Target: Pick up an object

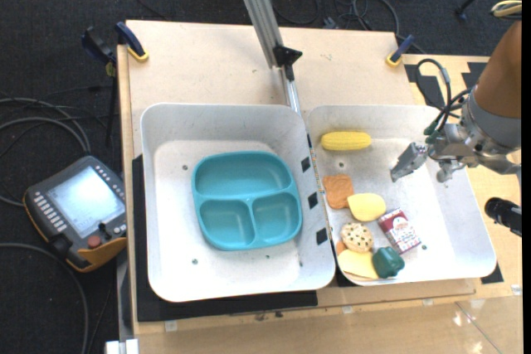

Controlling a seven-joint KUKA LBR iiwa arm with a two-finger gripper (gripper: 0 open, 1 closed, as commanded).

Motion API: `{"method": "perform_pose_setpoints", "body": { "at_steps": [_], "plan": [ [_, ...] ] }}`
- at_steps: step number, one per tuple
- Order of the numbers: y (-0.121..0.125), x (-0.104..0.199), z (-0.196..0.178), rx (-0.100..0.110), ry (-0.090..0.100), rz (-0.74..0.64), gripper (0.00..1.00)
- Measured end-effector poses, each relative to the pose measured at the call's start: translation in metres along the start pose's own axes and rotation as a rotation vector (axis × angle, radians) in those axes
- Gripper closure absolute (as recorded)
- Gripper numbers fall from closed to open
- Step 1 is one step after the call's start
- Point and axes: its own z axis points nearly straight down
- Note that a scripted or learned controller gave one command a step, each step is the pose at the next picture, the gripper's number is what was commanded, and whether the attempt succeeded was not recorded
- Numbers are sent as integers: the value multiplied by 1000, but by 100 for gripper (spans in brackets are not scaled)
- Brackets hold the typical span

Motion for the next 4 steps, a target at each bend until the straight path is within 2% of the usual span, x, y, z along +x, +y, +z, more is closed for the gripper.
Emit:
{"method": "perform_pose_setpoints", "body": {
  "at_steps": [1, 3, 4],
  "plan": [
    [0, 0, 0, -1, 0, 0, 0],
    [9, -5, 113, 6, 1, 2, 0],
    [11, -5, 157, -3, 0, 3, 0]
  ]
}}
